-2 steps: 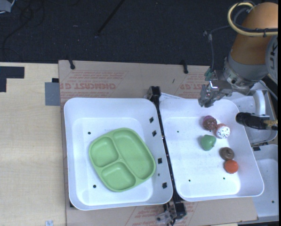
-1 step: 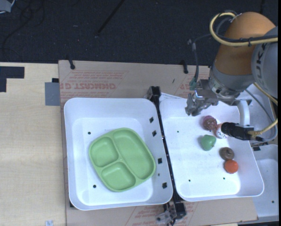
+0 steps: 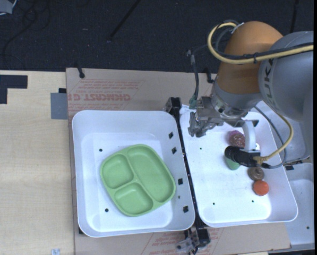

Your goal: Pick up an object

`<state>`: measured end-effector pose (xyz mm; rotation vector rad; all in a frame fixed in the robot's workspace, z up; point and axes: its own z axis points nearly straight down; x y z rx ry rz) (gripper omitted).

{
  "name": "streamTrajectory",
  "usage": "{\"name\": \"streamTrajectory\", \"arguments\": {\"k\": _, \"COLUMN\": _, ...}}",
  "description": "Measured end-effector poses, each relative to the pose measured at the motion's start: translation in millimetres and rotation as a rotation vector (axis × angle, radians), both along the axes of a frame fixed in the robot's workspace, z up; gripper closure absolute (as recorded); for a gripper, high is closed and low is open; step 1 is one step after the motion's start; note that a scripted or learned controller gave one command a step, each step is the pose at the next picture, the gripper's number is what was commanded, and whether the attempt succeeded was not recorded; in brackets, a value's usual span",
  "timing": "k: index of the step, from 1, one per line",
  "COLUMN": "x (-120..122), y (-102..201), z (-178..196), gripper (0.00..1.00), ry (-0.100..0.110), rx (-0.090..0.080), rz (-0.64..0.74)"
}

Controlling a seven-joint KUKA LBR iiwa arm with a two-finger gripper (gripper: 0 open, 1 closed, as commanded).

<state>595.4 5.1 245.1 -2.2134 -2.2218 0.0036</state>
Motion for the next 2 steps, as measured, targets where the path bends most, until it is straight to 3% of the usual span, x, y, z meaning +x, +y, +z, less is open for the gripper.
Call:
{"name": "streamTrajectory", "arguments": {"k": 1, "x": -15, "y": 52, "z": 6, "gripper": 1.0, "ry": -0.001, "rx": -0.001, "rz": 0.001}}
{"name": "streamTrajectory", "arguments": {"k": 2, "x": -30, "y": 103, "z": -12, "gripper": 1.0, "ry": 0.001, "rx": -0.001, "rz": 0.001}}
